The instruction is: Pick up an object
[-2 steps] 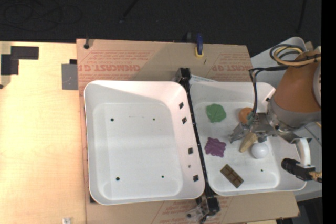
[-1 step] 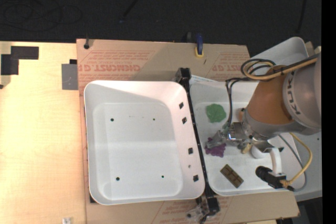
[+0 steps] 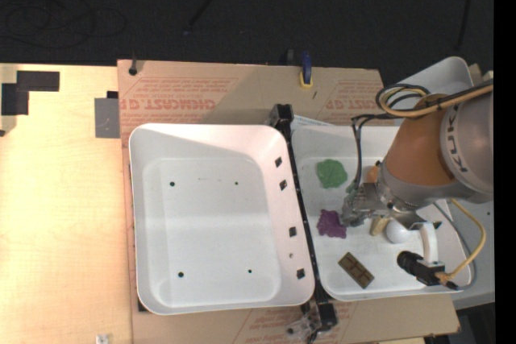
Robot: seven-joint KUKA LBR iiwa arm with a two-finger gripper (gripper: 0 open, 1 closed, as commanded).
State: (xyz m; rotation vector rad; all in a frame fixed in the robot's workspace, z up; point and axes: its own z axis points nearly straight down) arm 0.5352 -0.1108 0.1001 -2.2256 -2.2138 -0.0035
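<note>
My gripper (image 3: 352, 211) hangs low over the middle of the right bin (image 3: 322, 286). Just to its left lies a purple lump (image 3: 330, 224), close beside the gripper's tip. A green lump (image 3: 330, 172) rests farther back in the same bin. Near the front of that bin a brown flat block (image 3: 355, 269) lies at a slant. Right of the gripper and partly under the wrist sit a white rounded piece (image 3: 397, 234) and a small tan piece (image 3: 376, 226). I see nothing held in the gripper.
The left bin (image 3: 149, 173) stands beside the right one, with a black divider rail (image 3: 294, 205) between them. Both bins rest on brown cardboard (image 3: 210, 97). A pale wooden bench top (image 3: 56, 205) stretches to the left.
</note>
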